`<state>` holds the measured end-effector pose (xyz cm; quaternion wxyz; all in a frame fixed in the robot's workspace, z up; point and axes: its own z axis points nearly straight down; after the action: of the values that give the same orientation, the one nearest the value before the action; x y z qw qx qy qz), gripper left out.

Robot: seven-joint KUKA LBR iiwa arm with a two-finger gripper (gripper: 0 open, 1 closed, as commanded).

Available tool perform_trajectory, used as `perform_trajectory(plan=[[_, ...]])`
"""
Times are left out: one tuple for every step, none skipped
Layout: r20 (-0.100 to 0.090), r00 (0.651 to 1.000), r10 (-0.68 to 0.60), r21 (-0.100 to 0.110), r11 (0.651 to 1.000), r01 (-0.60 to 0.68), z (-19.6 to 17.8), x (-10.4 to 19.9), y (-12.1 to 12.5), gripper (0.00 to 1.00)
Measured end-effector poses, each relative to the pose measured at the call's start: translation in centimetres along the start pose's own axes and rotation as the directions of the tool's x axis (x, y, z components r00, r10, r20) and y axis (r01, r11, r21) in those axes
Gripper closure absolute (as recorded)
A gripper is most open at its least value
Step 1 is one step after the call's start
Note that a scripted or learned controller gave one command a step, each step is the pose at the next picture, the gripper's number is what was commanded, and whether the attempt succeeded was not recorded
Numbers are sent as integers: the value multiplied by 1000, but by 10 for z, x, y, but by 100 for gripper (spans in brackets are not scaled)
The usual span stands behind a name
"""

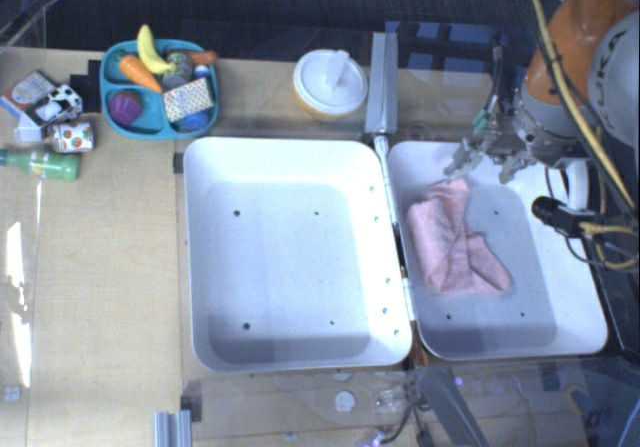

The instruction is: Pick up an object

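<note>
A crumpled pink cloth [455, 240] lies in the right white bin [560, 320], stretching from its far middle toward its centre. My gripper [483, 167] hangs over the far part of that bin, just beyond and right of the cloth's upper end. Its fingers [458, 163] are spread open with nothing between them. The grey arm with its orange band [585, 25] reaches in from the upper right.
The left white bin [290, 255] sits beside the right one. Behind it are a white lidded bowl [330, 82] and a blue tray of toy food [160, 87]. Small toys [55, 115] and a green bottle [40, 165] lie at far left. Cables [580, 225] run along the right bin's edge.
</note>
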<state>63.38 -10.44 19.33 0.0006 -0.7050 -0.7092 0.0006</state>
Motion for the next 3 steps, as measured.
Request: perform_trajectory(plan=[[2, 963, -269, -7, 963, 269, 96, -16, 11, 0], [11, 882, -471, -15, 882, 472, 103, -48, -63, 0], [12, 881, -473, -21, 881, 473, 93, -46, -60, 100]])
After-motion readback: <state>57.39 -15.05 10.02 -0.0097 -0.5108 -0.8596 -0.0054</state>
